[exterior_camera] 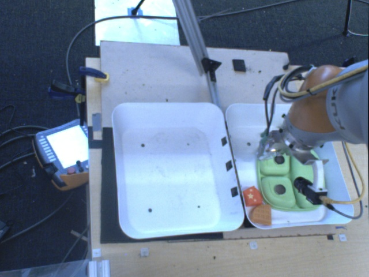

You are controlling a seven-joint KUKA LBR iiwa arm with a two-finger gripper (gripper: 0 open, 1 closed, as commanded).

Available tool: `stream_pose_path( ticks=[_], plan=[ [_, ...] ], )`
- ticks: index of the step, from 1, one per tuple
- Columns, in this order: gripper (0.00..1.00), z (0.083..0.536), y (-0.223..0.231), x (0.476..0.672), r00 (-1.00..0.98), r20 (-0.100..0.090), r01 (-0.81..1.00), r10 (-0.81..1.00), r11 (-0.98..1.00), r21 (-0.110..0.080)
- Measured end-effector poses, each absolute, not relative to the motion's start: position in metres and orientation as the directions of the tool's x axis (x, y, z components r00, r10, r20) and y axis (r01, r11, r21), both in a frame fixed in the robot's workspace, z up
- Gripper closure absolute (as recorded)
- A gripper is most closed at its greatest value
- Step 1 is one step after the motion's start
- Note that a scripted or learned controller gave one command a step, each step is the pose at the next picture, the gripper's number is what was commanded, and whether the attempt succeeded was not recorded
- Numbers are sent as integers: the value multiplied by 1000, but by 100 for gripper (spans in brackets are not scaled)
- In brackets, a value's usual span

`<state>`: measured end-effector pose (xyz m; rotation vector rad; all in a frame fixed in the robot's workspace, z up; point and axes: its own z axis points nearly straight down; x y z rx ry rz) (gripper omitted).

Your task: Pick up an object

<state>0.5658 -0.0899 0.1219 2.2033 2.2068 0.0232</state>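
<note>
My gripper [270, 149] hangs low in the right bin [245, 120], at the upper left corner of a light green moulded block [285, 183] with two dark holes. A small red-orange piece [252, 196] lies at the block's lower left. An orange-brown piece [261, 214] rests just below it, near the bin's front rim. The grey arm with its orange band [314, 111] covers the block's far side. Nothing shows as held.
The left bin [138, 126] stands beside the right one, with black clips along the shared rim. A slanted metal pole [193, 30] crosses the bench at the back. Yellow and black cables trail by the wrist at the right bin's front right.
</note>
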Motion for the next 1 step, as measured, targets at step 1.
stream_pose_path(
  ticks=[1],
  plan=[
    [100,179,-100,569,-3,-2,1000,1000,3,7]
  ],
)
